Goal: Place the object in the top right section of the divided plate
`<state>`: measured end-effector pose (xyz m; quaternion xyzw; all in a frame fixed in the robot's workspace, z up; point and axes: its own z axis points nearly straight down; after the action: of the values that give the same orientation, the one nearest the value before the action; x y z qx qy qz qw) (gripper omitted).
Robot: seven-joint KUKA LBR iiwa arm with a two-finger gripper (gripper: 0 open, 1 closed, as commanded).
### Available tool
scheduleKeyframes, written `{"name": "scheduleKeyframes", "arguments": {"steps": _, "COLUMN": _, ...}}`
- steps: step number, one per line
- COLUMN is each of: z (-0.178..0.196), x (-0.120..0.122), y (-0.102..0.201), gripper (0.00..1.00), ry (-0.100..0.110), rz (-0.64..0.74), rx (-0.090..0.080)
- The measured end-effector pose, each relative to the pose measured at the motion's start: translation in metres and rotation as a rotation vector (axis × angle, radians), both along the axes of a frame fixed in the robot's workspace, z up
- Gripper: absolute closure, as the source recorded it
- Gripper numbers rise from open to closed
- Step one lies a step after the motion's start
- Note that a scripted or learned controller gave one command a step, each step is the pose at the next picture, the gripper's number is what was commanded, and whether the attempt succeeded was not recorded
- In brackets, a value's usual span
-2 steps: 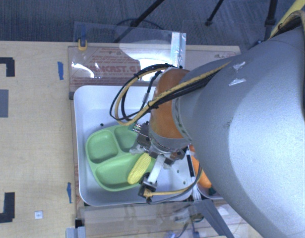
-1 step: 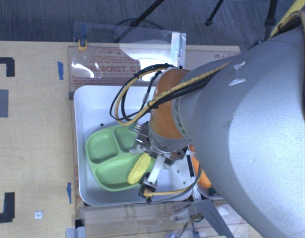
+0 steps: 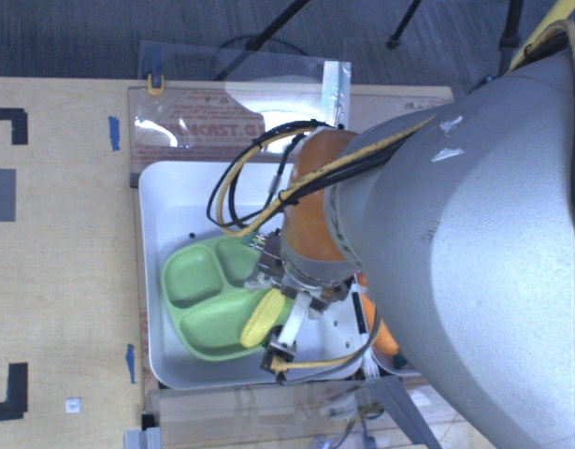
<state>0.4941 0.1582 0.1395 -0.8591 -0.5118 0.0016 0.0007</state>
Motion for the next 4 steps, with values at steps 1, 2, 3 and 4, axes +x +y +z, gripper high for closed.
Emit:
{"name": "scheduleKeyframes", "arguments": {"steps": 1, "z": 0.0, "x": 0.0, "y": 0.0, "gripper": 0.0, "ry": 0.0, "rz": 0.0, "rx": 0.0}}
{"name": "scheduleKeyframes", "arguments": {"steps": 2, "z": 0.063, "x": -0.015, "y": -0.015, "gripper": 0.0, "ry": -0.003, "rz": 0.372, "rx": 0.001}}
{"name": "scheduleKeyframes", "arguments": {"steps": 3, "z": 0.072, "x": -0.014, "y": -0.015, "gripper": 1.0, "ry": -0.003, "rz": 0.371, "rx": 0.0}}
{"name": "scheduleKeyframes", "arguments": {"steps": 4, "z": -0.029, "x": 0.025, "y": 0.038, "gripper": 1.0, "ry": -0.033, "rz": 0.232, "rx": 0.007}}
